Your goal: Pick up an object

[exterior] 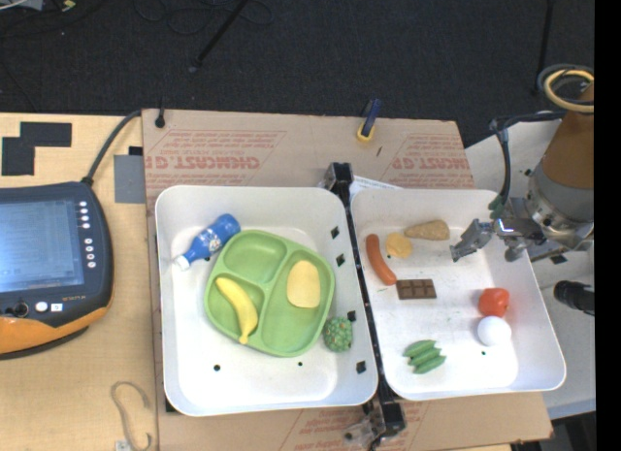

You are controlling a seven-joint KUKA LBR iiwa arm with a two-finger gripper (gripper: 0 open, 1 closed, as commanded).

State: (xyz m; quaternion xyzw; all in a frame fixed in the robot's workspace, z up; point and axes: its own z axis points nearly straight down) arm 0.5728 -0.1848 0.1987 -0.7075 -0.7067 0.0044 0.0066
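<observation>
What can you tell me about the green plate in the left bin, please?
The green plate looks like plastic, rounded, with three compartments. It lies flat in the left bin. A banana lies in its left compartment, a pale yellow piece in its right one. A blue and white bottle lies near its upper left rim, a green broccoli-like toy at its lower right rim.
</observation>
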